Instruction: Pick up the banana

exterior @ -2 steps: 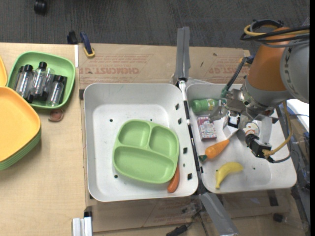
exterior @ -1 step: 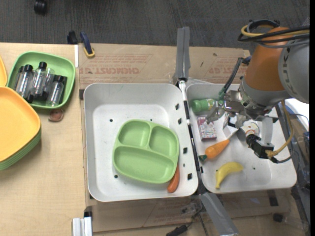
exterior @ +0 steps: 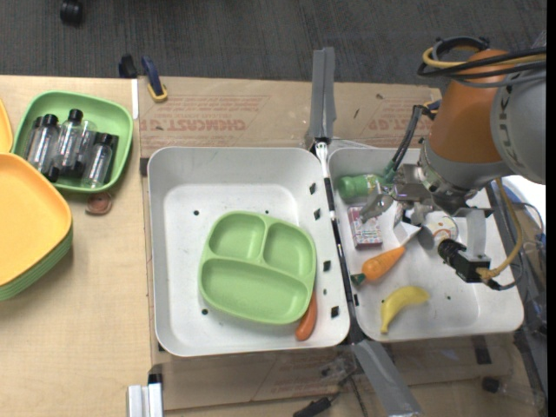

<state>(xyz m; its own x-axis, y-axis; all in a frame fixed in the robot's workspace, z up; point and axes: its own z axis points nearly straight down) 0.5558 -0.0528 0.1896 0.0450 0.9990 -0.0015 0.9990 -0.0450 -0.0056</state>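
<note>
The yellow banana (exterior: 401, 304) lies in the right bin (exterior: 499, 315) near its front wall, with nothing touching it. My gripper (exterior: 400, 219) hangs over the middle of that bin, well behind the banana and just above an orange carrot (exterior: 382, 263). Its fingers stand apart, open, with nothing between them. The grey arm with its orange band (exterior: 465, 115) comes in from the right and hides the bin's back right part.
A green bottle (exterior: 357, 185) and a pink packet (exterior: 365, 228) lie at the right bin's back left. The left bin (exterior: 174, 233) holds a green divided plate (exterior: 258, 268) with an orange piece (exterior: 306, 321) at its edge. A green tray of vials (exterior: 74, 142) and yellow plates (exterior: 30, 224) sit far left.
</note>
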